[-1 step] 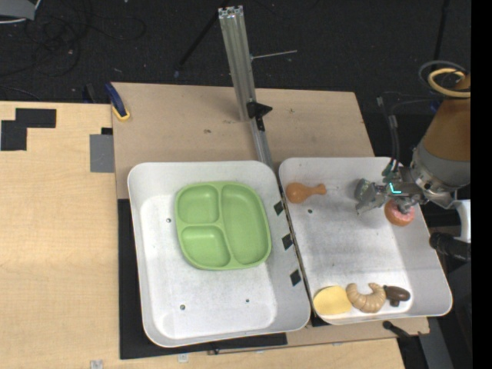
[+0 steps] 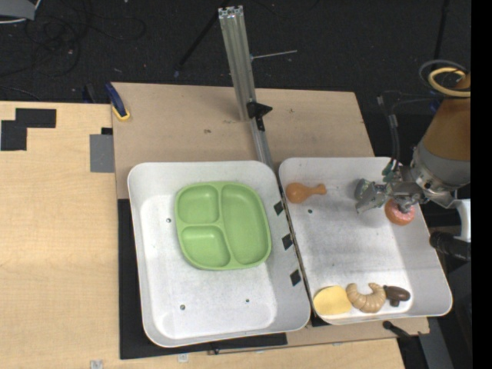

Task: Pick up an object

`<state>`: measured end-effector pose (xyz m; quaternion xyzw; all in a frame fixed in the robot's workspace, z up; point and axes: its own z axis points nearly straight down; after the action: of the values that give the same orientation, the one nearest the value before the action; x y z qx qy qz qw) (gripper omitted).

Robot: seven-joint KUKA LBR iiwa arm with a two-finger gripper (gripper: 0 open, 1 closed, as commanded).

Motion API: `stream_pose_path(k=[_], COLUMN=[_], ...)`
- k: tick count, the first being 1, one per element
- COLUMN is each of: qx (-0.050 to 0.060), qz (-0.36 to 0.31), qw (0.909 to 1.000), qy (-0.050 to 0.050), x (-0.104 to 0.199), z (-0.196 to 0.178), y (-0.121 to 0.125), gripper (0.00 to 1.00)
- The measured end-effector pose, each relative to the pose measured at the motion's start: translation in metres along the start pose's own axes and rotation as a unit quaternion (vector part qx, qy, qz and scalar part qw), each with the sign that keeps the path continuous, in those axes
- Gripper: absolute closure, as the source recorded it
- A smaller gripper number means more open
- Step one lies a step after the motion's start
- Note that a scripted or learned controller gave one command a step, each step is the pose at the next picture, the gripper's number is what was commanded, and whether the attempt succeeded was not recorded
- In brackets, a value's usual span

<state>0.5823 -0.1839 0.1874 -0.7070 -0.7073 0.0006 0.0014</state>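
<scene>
My gripper (image 2: 369,196) hangs over the back right part of the right bin (image 2: 346,241), reaching in from the right. A round pink-red object (image 2: 402,213) lies just right of the gripper tip, partly under the wrist; whether it is touched I cannot tell. An orange drumstick-shaped toy (image 2: 304,192) lies to the gripper's left, apart from it. Along the bin's front edge sit a yellow piece (image 2: 332,302), a curled tan piece (image 2: 367,297) and a small dark brown piece (image 2: 397,294).
The left bin (image 2: 154,283) holds a green three-compartment plate (image 2: 223,225). A metal post (image 2: 240,68) rises behind the bins, near their shared edge. Black clips (image 2: 286,241) line the divide between the bins.
</scene>
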Motion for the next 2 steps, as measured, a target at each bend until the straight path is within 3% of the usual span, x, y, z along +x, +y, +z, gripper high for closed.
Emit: stream_pose_path(k=[1,2], qx=[0.003,-0.003], qz=[0.001,0.001], qw=[1.0,1.0], qy=[0.001,-0.001], x=[0.001,0.0], z=[0.065,0.086], y=[-0.003,-0.001], gripper=[0.0,0.0])
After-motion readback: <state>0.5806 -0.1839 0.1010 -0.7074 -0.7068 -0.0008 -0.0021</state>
